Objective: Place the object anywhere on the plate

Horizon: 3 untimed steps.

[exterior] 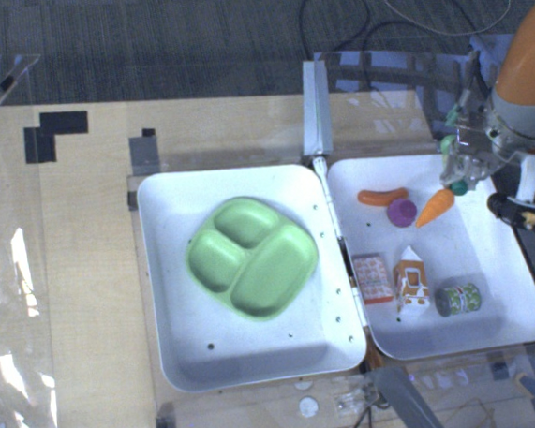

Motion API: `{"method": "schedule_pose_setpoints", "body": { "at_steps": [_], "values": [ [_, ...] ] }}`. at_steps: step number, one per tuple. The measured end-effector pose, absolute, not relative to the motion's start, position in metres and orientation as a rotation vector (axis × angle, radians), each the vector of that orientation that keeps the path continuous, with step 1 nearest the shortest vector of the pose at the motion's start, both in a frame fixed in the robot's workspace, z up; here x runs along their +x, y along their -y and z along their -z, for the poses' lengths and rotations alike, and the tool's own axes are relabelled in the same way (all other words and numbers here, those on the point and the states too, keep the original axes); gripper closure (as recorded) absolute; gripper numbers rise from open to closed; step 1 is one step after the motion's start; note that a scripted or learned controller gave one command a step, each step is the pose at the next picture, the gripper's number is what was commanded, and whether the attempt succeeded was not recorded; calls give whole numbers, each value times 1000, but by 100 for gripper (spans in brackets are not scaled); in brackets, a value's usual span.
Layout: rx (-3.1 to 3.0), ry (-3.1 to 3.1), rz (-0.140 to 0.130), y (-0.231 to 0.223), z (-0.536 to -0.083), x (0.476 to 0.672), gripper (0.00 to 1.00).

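Carrot (435,206): orange, lying at a slant near the far right corner of the right bin (504,327), thick end pointing toward the bin's right wall. Touches or nearly touches the hand (459,177) at its upper end; cannot tell whether held. Hand hanging over the bin's far right corner, fingers hidden by blur and clutter, so open or closed cannot be told. Just left of the carrot, a purple round piece (401,211), and beside that toward the far edge, an orange-red sausage (382,196) lying crosswise. Toward the near edge, a small white carton (411,282) in the middle, a flat patterned packet (372,278) against the left wall, and a green can (458,298) on its side toward the right wall. Green plate (253,256), three compartments, resting in the middle of the left bin (183,358), well apart from the carrot. Both bins side by side on the table (69,303).
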<state>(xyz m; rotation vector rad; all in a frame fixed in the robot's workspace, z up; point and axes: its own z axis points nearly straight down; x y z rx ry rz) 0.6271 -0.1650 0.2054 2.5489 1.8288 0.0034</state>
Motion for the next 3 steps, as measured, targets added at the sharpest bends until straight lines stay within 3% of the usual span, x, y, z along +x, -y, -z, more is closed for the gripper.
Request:
{"method": "schedule_pose_setpoints", "body": {
  "at_steps": [1,2,3],
  "values": [
    [2390,-2034,-7,86,-216,635,100],
    [2268,-2169,-8,-21,-223,640,100],
    [2268,-2169,-8,-21,-223,640,0]
  ]
}}
